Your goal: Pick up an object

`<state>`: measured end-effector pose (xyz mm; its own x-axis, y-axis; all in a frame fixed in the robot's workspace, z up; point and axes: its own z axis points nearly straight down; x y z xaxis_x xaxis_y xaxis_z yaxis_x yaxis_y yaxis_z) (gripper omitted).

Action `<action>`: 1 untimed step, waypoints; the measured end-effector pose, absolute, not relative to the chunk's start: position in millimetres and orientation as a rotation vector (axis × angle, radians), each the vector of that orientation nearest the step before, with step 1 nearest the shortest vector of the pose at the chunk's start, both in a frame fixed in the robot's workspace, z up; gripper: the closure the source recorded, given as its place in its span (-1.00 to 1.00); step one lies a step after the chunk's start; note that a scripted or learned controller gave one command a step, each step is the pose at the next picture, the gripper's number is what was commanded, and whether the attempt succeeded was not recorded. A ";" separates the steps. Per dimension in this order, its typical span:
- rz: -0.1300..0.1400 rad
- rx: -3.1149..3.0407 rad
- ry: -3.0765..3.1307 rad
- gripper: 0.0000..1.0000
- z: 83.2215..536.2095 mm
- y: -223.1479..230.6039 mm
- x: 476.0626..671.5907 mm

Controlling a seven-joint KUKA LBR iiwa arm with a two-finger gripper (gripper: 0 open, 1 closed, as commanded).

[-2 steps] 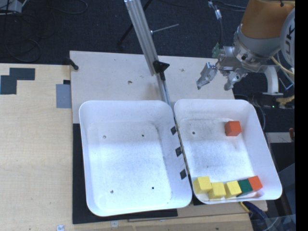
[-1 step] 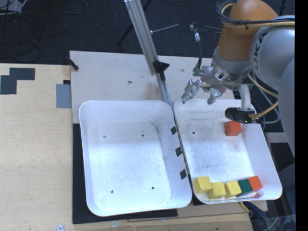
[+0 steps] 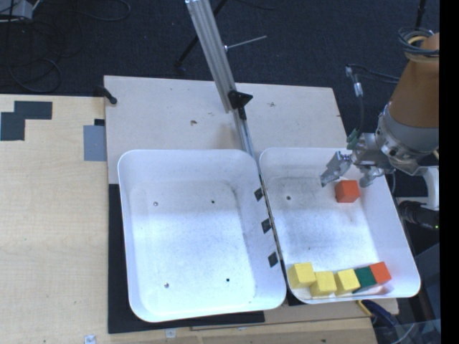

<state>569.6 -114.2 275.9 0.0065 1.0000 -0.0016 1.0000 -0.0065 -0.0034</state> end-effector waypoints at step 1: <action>0.001 -2.232 -2.219 -1.00 328.2 -182.8 562.6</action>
